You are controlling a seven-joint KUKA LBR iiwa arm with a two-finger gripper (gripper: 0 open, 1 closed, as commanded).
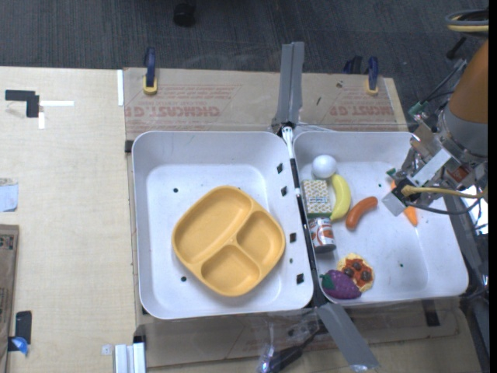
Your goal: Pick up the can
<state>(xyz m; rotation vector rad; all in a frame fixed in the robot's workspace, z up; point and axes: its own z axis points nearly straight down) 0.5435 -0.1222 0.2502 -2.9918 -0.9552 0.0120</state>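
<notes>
The can (321, 233), small with a red and white label, stands against the left wall of the right bin (435, 282), just below a checkered carton (317, 196). My gripper (399, 189) hangs at the right bin's right side, over its rim, well to the right of the can and slightly above it in the view. Between the gripper and the can lies a red sausage (361, 211). A small orange piece (411, 216) sits just under the gripper.
A banana (340, 196) and a white ball (324, 165) lie near the carton. A pizza slice (356, 270) and purple grapes (340, 284) sit below the can. The left bin (155, 208) holds a yellow divided plate (228, 241).
</notes>
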